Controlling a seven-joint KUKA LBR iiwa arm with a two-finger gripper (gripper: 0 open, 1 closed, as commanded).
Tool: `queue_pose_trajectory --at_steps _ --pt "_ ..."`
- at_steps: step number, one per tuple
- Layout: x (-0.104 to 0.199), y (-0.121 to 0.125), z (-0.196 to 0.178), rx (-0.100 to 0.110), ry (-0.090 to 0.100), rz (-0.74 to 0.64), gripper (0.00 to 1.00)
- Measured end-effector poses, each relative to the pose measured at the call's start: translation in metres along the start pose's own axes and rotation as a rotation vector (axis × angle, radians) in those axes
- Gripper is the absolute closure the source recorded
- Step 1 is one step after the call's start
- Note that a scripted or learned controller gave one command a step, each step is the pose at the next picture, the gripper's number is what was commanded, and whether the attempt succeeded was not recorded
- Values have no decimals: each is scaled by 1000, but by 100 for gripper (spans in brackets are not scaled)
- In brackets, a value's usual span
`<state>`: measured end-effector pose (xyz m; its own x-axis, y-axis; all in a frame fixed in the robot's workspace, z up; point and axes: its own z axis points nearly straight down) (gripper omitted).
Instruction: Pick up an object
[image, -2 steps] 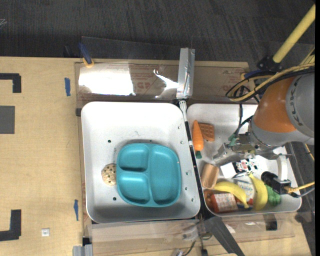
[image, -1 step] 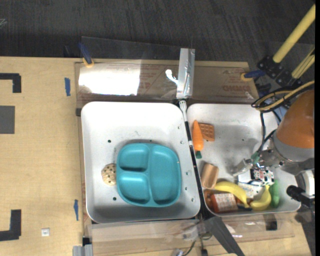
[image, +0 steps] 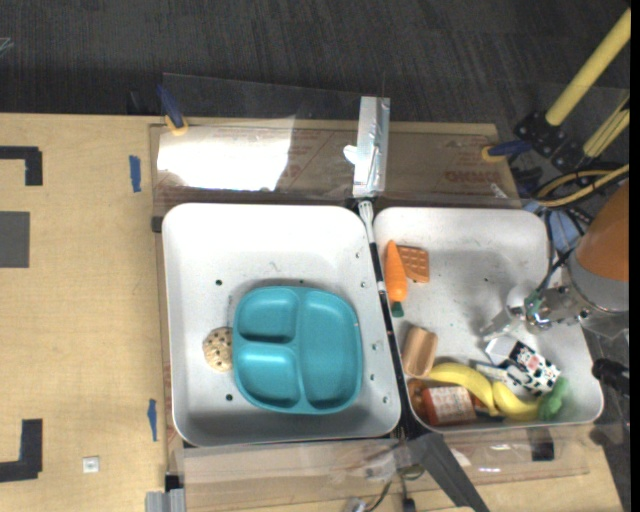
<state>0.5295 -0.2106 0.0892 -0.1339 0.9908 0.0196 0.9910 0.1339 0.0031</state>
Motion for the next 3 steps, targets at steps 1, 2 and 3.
queue_pose_trajectory --at_steps 1,2,3 --pt "101 -34 3 -7 -20 118 0" --pt "97 -32 -8 -15 -28 123 100" --pt "143 -29 -167 -6 -19 259 100"
